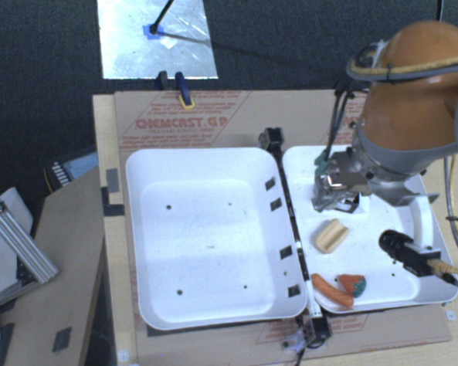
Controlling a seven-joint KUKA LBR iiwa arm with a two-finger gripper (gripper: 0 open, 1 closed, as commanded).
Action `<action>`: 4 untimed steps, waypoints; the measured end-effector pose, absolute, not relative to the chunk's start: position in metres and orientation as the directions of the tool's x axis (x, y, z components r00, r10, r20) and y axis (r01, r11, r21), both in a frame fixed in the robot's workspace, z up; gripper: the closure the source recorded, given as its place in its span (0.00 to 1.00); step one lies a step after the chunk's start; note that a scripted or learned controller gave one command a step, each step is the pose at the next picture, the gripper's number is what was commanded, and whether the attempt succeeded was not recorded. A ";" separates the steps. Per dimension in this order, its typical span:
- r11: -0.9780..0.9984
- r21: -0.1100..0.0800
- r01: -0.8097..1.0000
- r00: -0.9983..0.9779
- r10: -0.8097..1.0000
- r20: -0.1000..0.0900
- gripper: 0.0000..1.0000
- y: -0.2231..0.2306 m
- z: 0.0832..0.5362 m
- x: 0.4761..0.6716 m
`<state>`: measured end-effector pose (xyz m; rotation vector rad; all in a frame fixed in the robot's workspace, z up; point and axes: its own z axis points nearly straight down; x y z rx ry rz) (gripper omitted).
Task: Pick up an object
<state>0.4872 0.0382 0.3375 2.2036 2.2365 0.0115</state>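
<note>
Brown cardboard [186, 115] covers the desk [113, 255], and two white bins sit on it side by side: the left bin [209, 234] and the right bin [371, 235], whose far corner is hidden under the arm [417, 89]. Grey with an orange band, the arm is cut off at the right edge. Its gripper [334, 195] hangs over the right bin's upper left part, too shadowed to tell whether it is open or closed. A tan block [331, 235] lies just below it, apart. Near the front rim, an orange carrot-like piece [330, 290] touches a small red-and-teal thing [353, 284] — too blurred to name.
</note>
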 end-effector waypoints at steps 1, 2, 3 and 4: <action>0.007 0.007 1.000 -0.007 1.000 0.001 1.00 0.070 0.378 0.524; 0.010 0.006 1.000 -0.010 1.000 0.004 1.00 0.129 0.418 0.510; 0.006 -0.007 1.000 -0.006 1.000 -0.001 1.00 0.143 0.332 0.485; 0.010 0.005 1.000 -0.010 1.000 0.004 1.00 0.203 0.381 0.486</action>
